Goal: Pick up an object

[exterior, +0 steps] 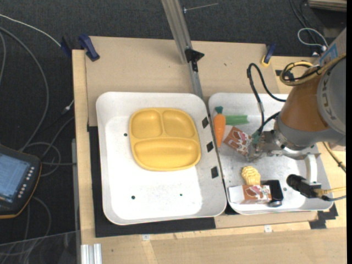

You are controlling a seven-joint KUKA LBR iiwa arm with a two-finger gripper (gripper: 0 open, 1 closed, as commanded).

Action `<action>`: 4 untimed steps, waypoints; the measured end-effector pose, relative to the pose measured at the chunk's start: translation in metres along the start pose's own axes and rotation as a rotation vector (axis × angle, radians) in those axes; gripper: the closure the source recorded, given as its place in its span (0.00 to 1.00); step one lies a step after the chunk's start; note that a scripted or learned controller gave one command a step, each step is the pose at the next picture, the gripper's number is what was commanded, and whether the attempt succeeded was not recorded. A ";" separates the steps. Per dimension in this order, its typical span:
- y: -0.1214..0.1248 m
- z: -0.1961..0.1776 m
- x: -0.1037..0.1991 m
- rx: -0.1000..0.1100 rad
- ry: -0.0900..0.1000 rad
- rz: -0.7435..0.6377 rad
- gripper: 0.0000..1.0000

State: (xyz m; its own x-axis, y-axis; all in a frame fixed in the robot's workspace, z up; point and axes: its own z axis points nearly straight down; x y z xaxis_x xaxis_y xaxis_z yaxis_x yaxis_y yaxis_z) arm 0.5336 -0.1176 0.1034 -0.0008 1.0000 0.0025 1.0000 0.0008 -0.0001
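At the front of the right bin (289, 166), closest to me, a small red-and-white packet (253, 192) lies flat against the front wall. A small black thing (274, 192) sits at its right end, touching it. Just behind the packet sits a lumpy yellow piece (251, 174), perhaps a toy corn cob, though it is too small to be sure.

The gripper (256, 148) is down low in the middle of this bin, a little behind the yellow piece. The grey arm (308, 111) with its orange band comes in over the bin's right side. The gripper's tip sits right at the right edge of a second red-and-white packet (237, 139), which lies tilted on the bin floor. From here I cannot tell whether the gripper is open or closed, or whether it has any hold on that packet.

Left of that packet an orange toy carrot (219, 130) lies along the bin's left wall, its green top pointing to the back. A green stick-shaped thing (237, 119) lies crosswise just behind the packet, near the carrot's top.

The left bin (159, 194) holds a yellow three-section plate (164, 138), set toward the back. Both bins rest side by side on the pale wooden bench (137, 65).
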 end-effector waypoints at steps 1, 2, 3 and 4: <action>0.002 -0.064 0.002 -0.007 -0.004 -0.001 1.00; 0.010 -0.110 0.006 -0.007 -0.004 -0.002 1.00; 0.012 -0.165 0.006 -0.008 -0.004 -0.001 1.00; 0.039 -0.163 0.048 -0.003 -0.002 -0.005 1.00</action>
State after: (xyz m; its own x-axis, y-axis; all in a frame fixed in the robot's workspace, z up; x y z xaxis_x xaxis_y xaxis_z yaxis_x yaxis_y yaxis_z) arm 0.5729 -0.0699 0.2669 -0.0063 1.0000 0.0009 1.0000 0.0063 0.0030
